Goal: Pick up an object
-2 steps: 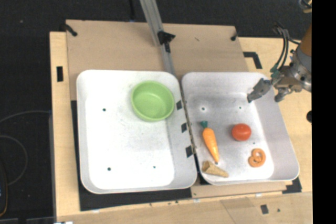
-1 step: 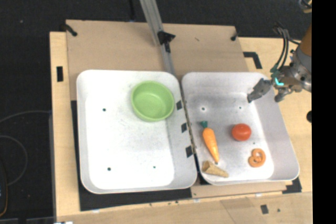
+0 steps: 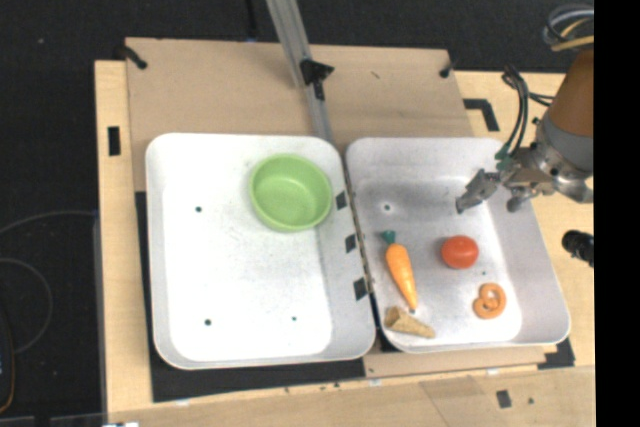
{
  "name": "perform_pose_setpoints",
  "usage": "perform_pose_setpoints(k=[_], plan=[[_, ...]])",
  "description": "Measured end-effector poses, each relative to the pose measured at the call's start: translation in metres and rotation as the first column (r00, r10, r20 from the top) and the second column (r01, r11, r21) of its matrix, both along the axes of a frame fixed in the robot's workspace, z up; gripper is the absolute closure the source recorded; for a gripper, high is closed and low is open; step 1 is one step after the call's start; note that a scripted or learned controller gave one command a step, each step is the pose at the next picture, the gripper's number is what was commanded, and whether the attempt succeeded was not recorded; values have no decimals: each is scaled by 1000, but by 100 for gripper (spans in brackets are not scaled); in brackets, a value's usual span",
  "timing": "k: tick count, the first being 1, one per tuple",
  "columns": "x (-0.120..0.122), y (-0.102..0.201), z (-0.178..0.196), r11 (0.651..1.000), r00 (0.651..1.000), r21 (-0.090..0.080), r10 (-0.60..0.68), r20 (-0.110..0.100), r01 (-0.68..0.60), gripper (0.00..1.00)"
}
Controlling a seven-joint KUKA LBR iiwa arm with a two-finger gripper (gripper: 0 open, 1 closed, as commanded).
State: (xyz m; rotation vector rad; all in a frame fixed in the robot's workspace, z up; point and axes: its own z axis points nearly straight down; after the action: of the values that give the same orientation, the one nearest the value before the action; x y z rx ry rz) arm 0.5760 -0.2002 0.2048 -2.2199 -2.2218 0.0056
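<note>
The claw [image 3: 492, 192] hangs over the upper right part of the right bin [image 3: 425, 160], reaching in from the right on the grey arm [image 3: 570, 130] with its orange band. Its two fingers [image 3: 472, 195] are spread apart with nothing between them. One dark finger points down and left over the bin floor; the other sits closer to the bin's right wall.

The nearest object is the tomato [image 3: 460, 252], a red round piece lying on the bin floor below the claw and slightly to its left, near but apart from the fingers. Below the tomato and a little to the right lies the pretzel [image 3: 489, 300], an orange ring-shaped piece close to the bin's lower right corner. Left of the tomato lies the carrot [image 3: 400, 270], orange with a green top, its length running from upper left to lower right. Just beyond its lower tip rests a tan wedge [image 3: 408, 322], by the bin's lower left edge; whether the two touch cannot be told.

The left bin [image 3: 200, 315] sits beside the right bin, their edges touching. A green bowl [image 3: 291, 193] stands upright in its upper right part, well apart from the claw.

Both bins rest on a tan bench [image 3: 380, 85]. A grey pole [image 3: 285, 15] slants across the top centre.
</note>
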Motion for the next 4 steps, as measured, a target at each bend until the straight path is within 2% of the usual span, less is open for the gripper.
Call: perform_pose_setpoints(k=[2,3,4], plan=[[-12,-6,-105,1000,1000,0,-2,-1,2,0],[-10,-7,-90,1000,1000,0,-6,8,6,100],[-7,-15,-45,1000,1000,0,-7,9,7,100]])
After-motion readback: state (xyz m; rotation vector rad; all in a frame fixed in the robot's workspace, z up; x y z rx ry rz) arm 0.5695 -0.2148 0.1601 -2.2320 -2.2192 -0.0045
